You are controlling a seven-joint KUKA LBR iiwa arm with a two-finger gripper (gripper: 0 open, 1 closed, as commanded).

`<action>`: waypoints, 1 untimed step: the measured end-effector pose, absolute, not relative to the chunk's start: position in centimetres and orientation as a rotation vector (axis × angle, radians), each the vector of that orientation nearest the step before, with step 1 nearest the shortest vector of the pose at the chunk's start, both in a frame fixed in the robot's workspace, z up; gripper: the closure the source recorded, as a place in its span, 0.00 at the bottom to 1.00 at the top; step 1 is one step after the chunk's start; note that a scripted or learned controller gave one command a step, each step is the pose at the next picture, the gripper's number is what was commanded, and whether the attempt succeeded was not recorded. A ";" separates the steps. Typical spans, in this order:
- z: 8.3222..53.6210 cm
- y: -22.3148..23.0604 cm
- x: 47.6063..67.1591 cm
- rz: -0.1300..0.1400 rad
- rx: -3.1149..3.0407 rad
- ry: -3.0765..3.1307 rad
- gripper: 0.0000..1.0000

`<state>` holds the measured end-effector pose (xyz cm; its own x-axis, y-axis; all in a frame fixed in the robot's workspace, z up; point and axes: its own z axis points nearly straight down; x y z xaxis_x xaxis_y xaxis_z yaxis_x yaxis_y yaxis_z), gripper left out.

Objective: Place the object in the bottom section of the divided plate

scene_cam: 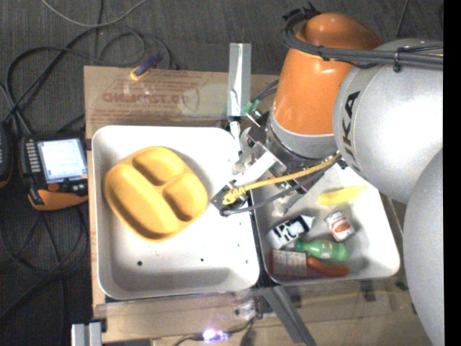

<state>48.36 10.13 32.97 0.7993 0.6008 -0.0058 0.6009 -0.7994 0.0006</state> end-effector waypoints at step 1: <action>33.8 10.1 48.4 -0.017 2.975 0.995 1.00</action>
<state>48.36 10.12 33.78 0.7988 0.6014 -0.0120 0.6015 -0.7989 0.0012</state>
